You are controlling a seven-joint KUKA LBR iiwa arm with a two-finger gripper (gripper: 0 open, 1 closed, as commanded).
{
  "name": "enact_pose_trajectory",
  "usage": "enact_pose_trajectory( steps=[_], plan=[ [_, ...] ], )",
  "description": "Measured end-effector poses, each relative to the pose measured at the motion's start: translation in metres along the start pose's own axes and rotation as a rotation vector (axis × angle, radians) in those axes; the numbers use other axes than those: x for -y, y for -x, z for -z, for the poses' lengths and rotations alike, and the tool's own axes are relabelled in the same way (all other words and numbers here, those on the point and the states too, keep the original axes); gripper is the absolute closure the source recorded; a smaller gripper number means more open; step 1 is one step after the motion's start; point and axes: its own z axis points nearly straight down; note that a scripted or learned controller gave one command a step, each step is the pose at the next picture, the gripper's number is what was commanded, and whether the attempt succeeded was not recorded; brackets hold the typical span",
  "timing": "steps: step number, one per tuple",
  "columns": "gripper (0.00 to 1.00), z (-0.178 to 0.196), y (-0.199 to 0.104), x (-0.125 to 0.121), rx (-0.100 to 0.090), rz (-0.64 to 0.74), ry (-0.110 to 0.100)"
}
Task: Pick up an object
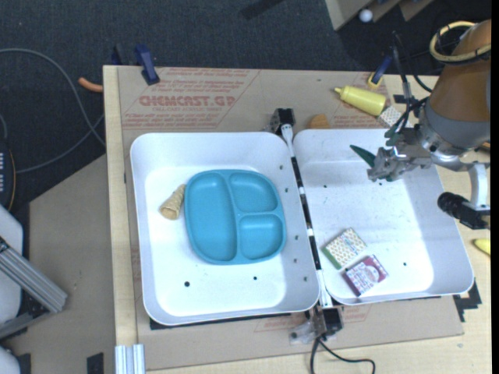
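Dark carpet floor (203, 22) around a pale wooden bench (117, 209).

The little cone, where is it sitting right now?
The cone lies in the left bin, against the left edge of the blue divided plate.

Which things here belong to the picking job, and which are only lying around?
For the job: tool; blue tray; cone; green piece; checked packet; red packet; the two bins.

Lying about: yellow bottle; blue clip; cables.
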Motion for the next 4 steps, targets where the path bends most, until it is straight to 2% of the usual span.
enact_pose_trajectory(
  steps=[1,2,3,4],
  plan=[
    [1.0,0.013,-0.018,-0.033,0.0,0.001,0.001],
    [1.0,0.053,-0.058,-0.036,-0.001,0.002,0.001],
    [1.0,0.062,-0.055,-0.035,0.0,0.001,0.002],
    [1.0,0.055,-0.097,-0.048,-0.001,0.001,0.001]
  ],
)
